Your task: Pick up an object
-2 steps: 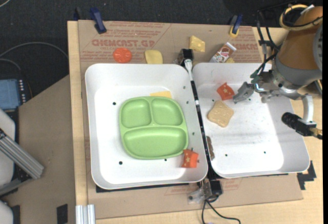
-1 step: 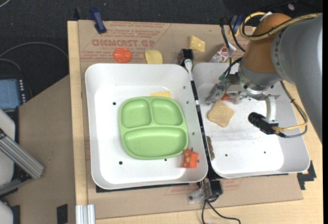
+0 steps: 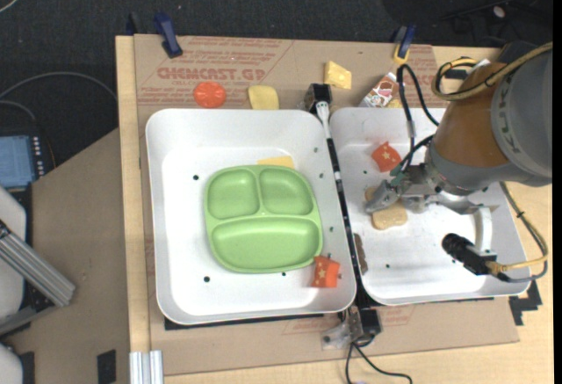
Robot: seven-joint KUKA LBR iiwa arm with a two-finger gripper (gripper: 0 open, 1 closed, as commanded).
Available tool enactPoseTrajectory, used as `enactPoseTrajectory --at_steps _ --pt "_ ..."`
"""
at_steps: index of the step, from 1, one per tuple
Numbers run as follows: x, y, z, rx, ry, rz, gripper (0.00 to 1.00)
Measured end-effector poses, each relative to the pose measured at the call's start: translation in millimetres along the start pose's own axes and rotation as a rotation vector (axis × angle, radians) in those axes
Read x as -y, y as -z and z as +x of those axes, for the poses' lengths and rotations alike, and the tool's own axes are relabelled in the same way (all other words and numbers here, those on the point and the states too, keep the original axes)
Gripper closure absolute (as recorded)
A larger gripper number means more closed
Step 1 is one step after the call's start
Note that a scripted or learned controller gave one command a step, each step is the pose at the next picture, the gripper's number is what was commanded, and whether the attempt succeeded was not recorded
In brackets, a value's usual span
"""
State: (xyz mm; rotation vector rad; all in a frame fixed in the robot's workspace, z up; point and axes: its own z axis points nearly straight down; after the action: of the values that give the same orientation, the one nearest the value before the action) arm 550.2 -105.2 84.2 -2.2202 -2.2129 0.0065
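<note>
A: While the arm reaches in from three o'clock, where does the gripper (image 3: 384, 195) sit in the camera view?

B: Low in the right bin (image 3: 421, 281), just above a tan biscuit-like piece (image 3: 389, 218) lying at its six o'clock, long axis running roughly nine to three.

A: And the fingers?

B: One cannot tell whether they are spread or closed; the wrist hides them.

A: Anything else close?

B: An orange block (image 3: 385, 155) at the gripper's twelve o'clock, slightly apart. The green divided plate (image 3: 262, 218) fills the left bin (image 3: 171, 198). The tan piece looks nearest.
</note>
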Motion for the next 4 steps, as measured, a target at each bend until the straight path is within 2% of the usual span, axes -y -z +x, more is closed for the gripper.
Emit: enactPoseTrajectory --at_steps 1,2,3,4 --pt "76 -1 -5 -0.001 0.0 0.001 0.0" --pt "16 120 -84 0.012 0.0 -0.026 0.0" --pt "-64 58 14 0.0 0.014 -0.013 0.0" --pt "3 -1 -32 -0.001 -0.003 -0.004 0.0"
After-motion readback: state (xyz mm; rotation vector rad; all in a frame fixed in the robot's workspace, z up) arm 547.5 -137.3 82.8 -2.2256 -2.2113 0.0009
